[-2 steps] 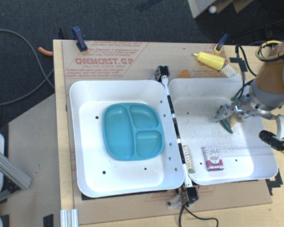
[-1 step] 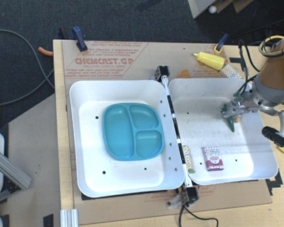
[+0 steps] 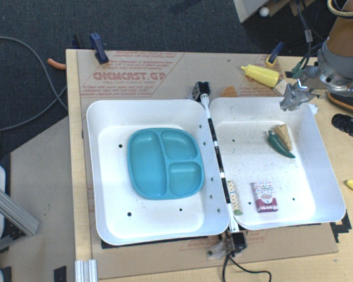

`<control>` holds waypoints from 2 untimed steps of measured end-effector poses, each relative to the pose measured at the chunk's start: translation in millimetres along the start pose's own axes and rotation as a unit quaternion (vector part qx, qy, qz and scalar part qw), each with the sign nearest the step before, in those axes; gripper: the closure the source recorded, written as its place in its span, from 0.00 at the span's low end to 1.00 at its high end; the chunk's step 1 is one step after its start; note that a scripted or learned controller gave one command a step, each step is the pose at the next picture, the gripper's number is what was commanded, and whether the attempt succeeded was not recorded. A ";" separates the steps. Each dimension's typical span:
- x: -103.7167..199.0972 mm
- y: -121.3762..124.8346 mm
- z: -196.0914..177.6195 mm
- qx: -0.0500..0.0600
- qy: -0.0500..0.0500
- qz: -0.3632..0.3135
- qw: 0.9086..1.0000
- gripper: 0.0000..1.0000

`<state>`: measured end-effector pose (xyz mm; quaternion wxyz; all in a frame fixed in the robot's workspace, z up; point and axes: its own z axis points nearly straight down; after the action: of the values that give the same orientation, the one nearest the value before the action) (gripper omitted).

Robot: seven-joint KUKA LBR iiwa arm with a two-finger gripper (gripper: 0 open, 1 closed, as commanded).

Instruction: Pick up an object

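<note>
— Camera view: we see the gripper (image 3: 294, 96) at the far rim of the right bin (image 3: 317, 175), w/ nothing between its fingers; open or closed, we cannot tell.
— And the objects?
— Green pepper (image 3: 280, 143) and red packet (image 3: 264, 196) lie in the right bin, well apart. Teal plate (image 3: 165, 162) sits in the left bin (image 3: 103, 169).

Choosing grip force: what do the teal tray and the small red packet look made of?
Teal tray: looks like rigid molded plastic, matte with a soft sheen, with three smooth rounded compartments. Red packet: probably thin printed plastic or foil wrapper, flat with printed graphics; too small to be sure.
</note>
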<state>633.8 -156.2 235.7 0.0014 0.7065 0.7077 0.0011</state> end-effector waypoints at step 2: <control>-28.8 25.6 26.4 0.000 -0.001 0.001 1.000 0.00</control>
<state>659.5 -184.9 209.5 0.0019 0.7070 0.7072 0.0001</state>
